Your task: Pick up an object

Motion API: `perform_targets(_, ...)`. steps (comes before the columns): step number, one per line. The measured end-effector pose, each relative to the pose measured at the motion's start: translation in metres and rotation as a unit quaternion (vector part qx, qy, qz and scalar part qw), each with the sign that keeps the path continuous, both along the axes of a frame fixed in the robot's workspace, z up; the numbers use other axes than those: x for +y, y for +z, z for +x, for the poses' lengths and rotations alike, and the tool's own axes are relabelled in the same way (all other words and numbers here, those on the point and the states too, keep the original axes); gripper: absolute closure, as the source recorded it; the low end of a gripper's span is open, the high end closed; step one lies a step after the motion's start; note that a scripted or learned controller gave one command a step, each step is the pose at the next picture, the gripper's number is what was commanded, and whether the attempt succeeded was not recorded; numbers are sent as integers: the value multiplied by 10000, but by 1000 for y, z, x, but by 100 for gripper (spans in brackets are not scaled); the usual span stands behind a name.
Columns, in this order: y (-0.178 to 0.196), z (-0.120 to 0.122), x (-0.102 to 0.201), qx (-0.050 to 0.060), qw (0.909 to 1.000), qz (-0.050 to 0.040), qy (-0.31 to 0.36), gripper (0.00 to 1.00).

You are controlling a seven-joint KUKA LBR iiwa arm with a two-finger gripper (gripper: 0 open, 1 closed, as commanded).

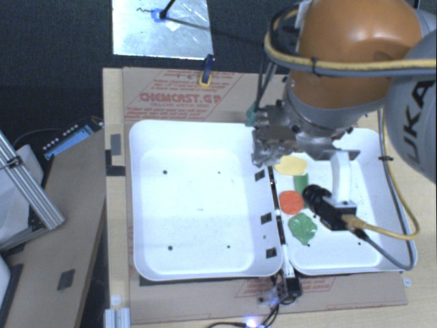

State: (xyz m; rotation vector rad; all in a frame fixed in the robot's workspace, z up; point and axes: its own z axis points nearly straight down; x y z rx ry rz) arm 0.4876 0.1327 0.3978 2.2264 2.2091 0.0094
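My gripper (265, 154) hangs low over the left edge of the right bin (382, 183), close to the divider between the two bins. Just to its right lies a yellow object (293, 165), partly under the wrist. Below that sit a small green piece (301, 182), a red-orange round object (291, 201) and a green leafy object (302, 228). The big orange band (355, 33) and grey wrist hide the upper part of the right bin.
The left bin (198, 197) lies beside the right one on a cardboard sheet (177, 98). A black connector (329, 210) with a yellow cable hangs from the arm over the right bin, next to a white bracket (340, 180). A metal plate (160, 19) lies at the back.
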Motion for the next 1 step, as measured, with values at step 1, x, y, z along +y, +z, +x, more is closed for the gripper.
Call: perform_targets(1,-89,-3,108,62,9999,0,99,100)
